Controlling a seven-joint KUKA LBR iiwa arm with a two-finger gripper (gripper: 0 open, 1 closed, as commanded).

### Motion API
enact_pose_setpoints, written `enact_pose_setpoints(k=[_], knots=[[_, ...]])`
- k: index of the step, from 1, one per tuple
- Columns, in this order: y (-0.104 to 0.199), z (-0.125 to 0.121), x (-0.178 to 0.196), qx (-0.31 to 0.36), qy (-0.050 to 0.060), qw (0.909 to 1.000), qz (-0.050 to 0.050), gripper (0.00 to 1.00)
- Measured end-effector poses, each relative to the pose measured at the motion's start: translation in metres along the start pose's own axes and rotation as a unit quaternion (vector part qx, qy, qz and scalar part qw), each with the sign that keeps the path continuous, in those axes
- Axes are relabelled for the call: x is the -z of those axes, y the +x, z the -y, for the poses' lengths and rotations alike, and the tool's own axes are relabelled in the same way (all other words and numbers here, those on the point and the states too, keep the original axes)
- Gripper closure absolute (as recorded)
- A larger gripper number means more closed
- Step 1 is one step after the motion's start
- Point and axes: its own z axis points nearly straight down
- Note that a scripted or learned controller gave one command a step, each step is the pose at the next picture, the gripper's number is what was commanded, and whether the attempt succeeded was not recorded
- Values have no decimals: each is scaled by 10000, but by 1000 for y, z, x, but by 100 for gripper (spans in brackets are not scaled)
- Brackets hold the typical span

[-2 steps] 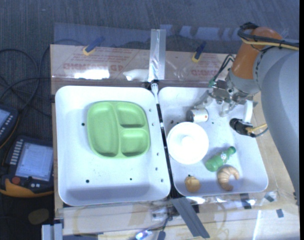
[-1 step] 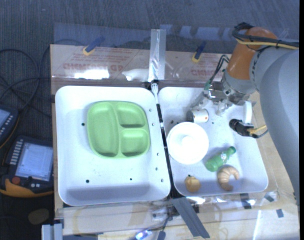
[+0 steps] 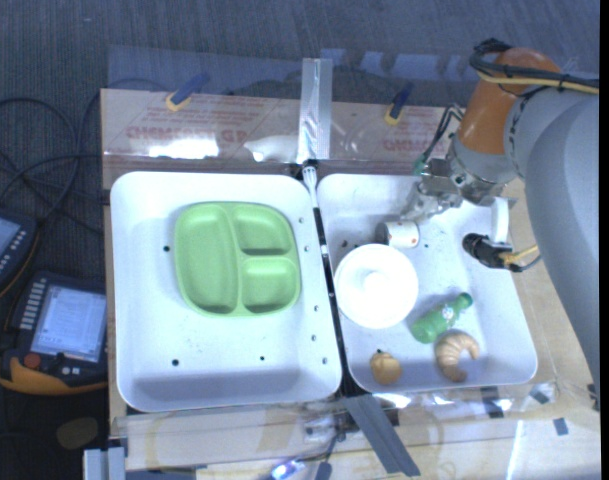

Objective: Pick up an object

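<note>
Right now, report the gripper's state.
Gripper: over the right bin, just above the small white cup; open or closed cannot be told.

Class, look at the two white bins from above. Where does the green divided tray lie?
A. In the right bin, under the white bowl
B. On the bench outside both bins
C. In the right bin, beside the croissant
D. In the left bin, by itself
D: the green divided tray lies flat in the left bin, while the white bowl and croissant sit in the right bin.
</note>
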Motion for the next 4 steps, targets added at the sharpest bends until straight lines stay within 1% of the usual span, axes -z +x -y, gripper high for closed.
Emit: enact_pose_setpoints(k=[1, 2, 3, 4], knots=[[35, 5, 111, -770, 51, 9970, -31, 100], [-15, -2, -10, -199, -7, 9998, -26, 100], [-15, -1, -12, -198, 9, 9998, -26, 0], [-24, 93, -9, 104, 6, 9999, -33, 0]])
